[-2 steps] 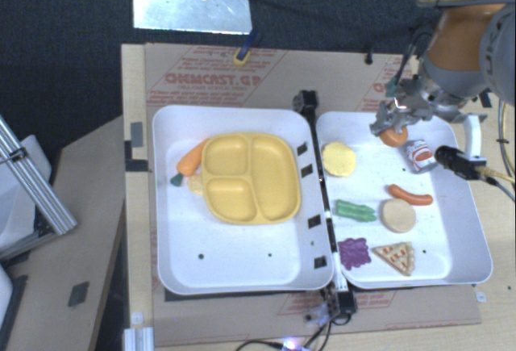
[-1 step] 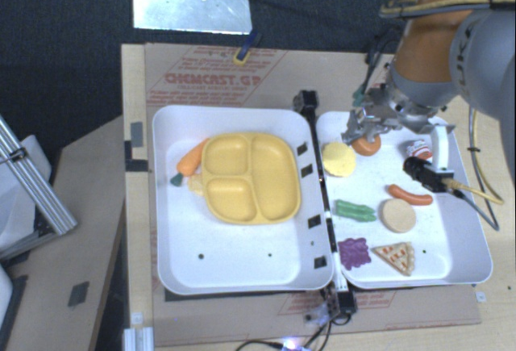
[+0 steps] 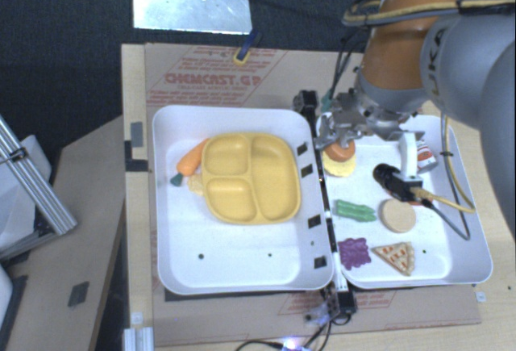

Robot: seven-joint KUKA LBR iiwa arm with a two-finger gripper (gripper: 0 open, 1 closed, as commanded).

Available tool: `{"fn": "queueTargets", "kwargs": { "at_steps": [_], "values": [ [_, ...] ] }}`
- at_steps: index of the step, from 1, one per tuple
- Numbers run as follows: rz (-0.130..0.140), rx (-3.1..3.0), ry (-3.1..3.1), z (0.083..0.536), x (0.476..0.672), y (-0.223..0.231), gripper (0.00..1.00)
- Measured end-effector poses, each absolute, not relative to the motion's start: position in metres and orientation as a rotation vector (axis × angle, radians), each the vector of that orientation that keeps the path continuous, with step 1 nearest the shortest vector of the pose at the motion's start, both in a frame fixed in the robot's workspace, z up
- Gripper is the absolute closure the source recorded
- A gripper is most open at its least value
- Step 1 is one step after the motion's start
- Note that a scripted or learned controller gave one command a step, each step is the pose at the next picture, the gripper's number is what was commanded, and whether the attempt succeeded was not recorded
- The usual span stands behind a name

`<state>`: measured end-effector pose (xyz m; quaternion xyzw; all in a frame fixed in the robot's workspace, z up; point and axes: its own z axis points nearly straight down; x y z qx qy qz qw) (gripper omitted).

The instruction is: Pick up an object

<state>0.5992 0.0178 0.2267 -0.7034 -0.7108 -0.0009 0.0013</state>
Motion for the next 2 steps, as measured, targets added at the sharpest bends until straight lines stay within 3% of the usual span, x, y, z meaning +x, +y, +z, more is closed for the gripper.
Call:
{"fn": "queueTargets", "kwargs": {
  "at_steps": [1, 2],
  "values": [
    [-0.001, -2.209, -2.229, 0.224, 0.577, 0.065, 1.0],
    [-0.004, -2.211, -2.231, 0.218, 0.582, 0.113, 1.0]
  ]
}}
